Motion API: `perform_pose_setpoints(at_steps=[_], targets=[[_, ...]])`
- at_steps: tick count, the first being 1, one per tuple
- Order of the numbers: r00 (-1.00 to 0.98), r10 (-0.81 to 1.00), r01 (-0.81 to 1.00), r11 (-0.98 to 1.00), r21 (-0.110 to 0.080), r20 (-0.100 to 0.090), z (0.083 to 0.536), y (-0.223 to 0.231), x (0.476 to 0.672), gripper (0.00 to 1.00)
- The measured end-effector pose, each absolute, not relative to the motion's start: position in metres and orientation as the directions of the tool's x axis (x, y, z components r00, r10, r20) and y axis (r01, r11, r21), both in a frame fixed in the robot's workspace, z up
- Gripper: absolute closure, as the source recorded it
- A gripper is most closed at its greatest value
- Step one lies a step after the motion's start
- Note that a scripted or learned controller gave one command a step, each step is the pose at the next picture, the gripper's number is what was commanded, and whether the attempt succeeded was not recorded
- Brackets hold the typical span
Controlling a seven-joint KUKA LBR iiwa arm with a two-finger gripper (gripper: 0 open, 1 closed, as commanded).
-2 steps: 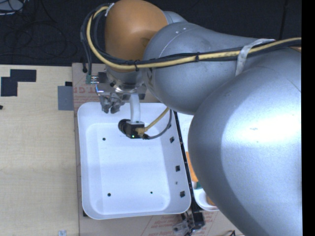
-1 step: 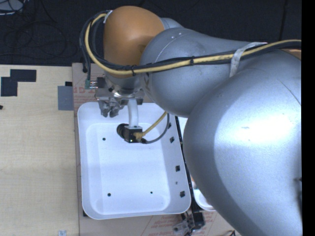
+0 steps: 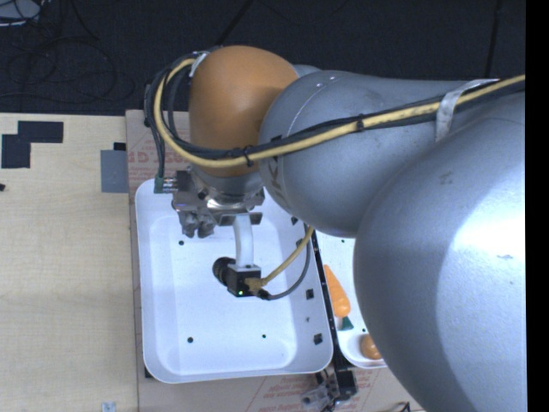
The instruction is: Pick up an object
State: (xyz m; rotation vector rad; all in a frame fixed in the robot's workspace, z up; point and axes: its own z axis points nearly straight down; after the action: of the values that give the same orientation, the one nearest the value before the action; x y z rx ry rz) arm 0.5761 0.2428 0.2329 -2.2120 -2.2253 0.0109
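My gripper (image 3: 225, 230) hangs below the orange wrist band (image 3: 232, 101), over the upper middle of the left white bin (image 3: 171, 316). A black part with a yellow cable (image 3: 238, 279) sits at its lower end, just above the bin floor. An orange carrot-like object (image 3: 340, 297) with a green tip lies in the right bin (image 3: 352, 350), along its left wall. A small round orange object (image 3: 370, 347) lies near that bin's front edge. Both are well to the right of the gripper. I see nothing held in the gripper.
The big grey arm covers most of the right bin and the right side of the view. A wooden bench surface (image 3: 60, 256) lies left of the bins. A dark clamp (image 3: 330, 391) sits at the front between the bins.
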Motion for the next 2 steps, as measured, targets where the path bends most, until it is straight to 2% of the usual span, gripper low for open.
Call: perform_pose_setpoints(at_steps=[1,2], targets=[[-0.005,1.0,1.0,0.005,0.002,-0.001,0.241,0.243,0.646,1.0],[-0.005,1.0,1.0,0.005,0.001,0.0,0.282,0.243,0.645,1.0]])
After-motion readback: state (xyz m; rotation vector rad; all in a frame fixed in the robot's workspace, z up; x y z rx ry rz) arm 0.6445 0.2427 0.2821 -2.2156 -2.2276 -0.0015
